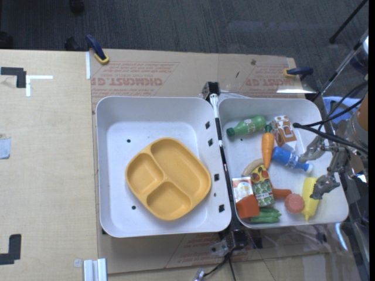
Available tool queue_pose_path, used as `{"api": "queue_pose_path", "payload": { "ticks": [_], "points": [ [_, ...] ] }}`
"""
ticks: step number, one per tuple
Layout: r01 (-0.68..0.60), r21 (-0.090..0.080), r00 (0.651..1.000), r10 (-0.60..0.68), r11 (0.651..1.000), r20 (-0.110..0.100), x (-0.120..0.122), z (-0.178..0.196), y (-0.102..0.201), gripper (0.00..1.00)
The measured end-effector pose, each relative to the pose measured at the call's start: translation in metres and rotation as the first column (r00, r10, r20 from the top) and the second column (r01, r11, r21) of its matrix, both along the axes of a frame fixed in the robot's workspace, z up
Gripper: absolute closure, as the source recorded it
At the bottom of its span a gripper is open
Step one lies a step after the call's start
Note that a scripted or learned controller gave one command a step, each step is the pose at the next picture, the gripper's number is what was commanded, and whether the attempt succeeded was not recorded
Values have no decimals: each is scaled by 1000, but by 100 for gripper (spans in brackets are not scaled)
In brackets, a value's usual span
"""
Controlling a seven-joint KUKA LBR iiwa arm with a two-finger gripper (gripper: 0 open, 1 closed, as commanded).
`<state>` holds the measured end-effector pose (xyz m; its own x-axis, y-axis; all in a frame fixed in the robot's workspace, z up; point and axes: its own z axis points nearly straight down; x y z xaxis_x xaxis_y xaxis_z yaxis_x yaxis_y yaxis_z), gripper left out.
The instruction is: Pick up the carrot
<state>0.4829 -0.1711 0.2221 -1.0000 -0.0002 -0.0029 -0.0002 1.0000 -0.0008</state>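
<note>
The carrot (267, 149) is orange with a small green top. It lies nearly upright in the middle of the right bin (328, 218), between the green bottle (246, 126) and a blue bottle (289, 158). My gripper (319, 168) hangs over the right side of that bin, to the right of the carrot, with the blue bottle between them. Its fingers (312, 151) stand apart, open, with nothing held. The lower finger sits just above a yellow toy (309, 200).
The right bin also holds a small carton (283, 129), a red round piece (295, 203), a printed packet (262, 189), a red block (246, 206) and a green pod (265, 216). A yellow divided plate (168, 178) lies in the left bin (111, 157). Cables (328, 134) cross the right bin's far corner.
</note>
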Motion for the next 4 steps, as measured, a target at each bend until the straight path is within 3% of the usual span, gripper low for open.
{"api": "queue_pose_path", "payload": {
  "ticks": [1, 2, 3, 4],
  "points": [
    [-81, 1, 997, 81, 997, 1, 7, -114, 48, 0],
    [51, -19, 999, -51, 999, 11, 70, -123, 50, 0],
    [52, -19, 998, -52, 998, 20, 73, -114, 50, 100],
    [74, 1, 997, -74, 997, 4, 45, 2, 104, 100]
  ]
}}
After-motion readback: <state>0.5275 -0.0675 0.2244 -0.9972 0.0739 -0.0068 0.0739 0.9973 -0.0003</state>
